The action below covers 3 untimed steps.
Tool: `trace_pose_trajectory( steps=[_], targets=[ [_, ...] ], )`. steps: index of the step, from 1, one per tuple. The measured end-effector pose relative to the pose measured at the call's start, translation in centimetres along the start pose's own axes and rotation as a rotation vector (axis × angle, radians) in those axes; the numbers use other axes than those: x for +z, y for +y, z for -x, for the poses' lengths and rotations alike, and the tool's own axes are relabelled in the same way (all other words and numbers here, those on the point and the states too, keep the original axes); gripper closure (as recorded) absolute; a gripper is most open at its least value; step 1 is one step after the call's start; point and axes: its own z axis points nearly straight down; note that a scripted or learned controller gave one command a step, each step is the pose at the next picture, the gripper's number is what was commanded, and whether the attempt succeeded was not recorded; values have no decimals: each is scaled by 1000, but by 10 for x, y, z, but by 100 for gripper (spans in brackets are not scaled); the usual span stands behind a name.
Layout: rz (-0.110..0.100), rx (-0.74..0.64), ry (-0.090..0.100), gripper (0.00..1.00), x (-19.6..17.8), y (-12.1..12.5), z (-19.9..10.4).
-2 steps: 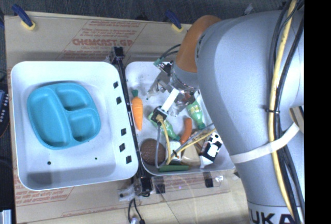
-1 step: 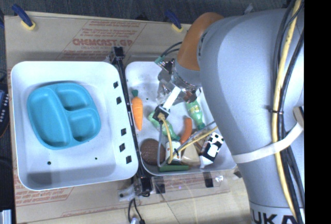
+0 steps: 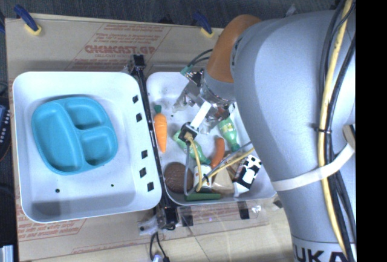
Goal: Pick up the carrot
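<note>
The carrot [image 3: 160, 132], orange with a green top, lies along the left wall of the right bin [image 3: 158, 84], its top pointing to the back. My gripper [image 3: 186, 96] hangs over the back half of that bin, to the right of the carrot and a little behind it, apart from it. Nothing shows between it and the carrot. The grey arm hides much of the bin's right side.
The right bin also holds a green bottle [image 3: 229, 131], a small orange piece [image 3: 217, 150], a brown round thing [image 3: 176, 176], a black-and-white toy [image 3: 247, 172] and a green stick [image 3: 202, 196]. A blue divided plate [image 3: 74, 133] sits in the left bin [image 3: 36, 194].
</note>
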Motion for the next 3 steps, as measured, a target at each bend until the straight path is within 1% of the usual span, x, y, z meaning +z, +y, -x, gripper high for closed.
trace_pose_trajectory(
  steps=[1,2,3],
  targets=[
    [5,-9,2,100,-10,0,-1],
    [2,-188,1,100,-82,-95,-45],
    [3,58,-1,100,-154,-115,37]
  ],
)
